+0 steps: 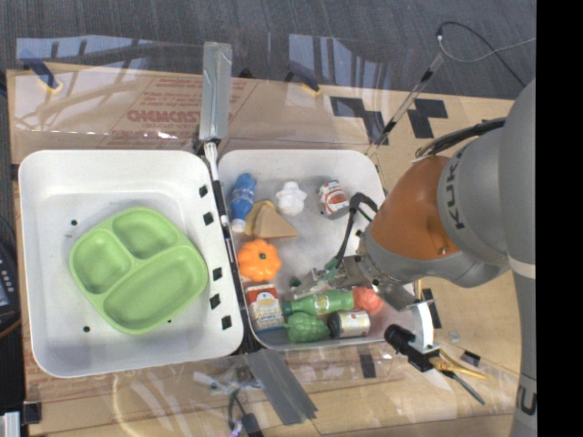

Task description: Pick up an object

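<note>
The right bin [301, 164] holds several small things: a blue bottle [242, 196], a tan wedge [268, 221], a white figure [290, 198], a small red and white can [332, 198], an orange pumpkin [258, 260], a red and white carton [263, 306], a green bottle [321, 302], a green pepper-like thing [308, 329], a dark can [350, 323] and a salmon-pink lump [367, 299]. My gripper [330, 276] is low in the bin's near right part, just above the green bottle. The arm's wrist covers most of the gripper.
The left bin [55, 180] holds a green divided plate [138, 269]. A grey strip [215, 94] stands at the wall between the bins. The arm's orange band [410, 217] and grey body hang over the right bin's right edge. Cables lie on the bench behind.
</note>
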{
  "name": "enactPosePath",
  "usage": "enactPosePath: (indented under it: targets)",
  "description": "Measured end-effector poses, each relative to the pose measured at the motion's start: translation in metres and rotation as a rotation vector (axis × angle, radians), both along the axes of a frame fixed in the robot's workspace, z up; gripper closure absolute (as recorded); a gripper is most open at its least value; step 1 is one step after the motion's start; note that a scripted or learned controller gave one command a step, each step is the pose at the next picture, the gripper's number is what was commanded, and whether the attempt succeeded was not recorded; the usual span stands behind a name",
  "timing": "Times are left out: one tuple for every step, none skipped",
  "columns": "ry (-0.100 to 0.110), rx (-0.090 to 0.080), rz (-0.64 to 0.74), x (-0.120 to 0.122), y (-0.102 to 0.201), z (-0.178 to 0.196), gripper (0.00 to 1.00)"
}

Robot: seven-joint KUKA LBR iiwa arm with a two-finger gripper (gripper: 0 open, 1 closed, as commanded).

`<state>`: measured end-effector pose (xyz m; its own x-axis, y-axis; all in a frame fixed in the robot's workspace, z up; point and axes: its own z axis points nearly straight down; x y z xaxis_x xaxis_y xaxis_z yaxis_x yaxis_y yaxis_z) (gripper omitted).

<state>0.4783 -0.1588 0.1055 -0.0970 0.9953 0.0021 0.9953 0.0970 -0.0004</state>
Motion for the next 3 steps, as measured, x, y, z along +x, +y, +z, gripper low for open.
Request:
enactPosePath:
  targets:
    - [0.002, -0.001, 0.089, 0.057, 0.024, -0.015, 0.0]
    - [0.003, -0.002, -0.156, 0.022, -0.015, 0.056, 0.0]
    - [-0.008, -0.002, -0.094, 0.02, 0.002, -0.009, 0.0]
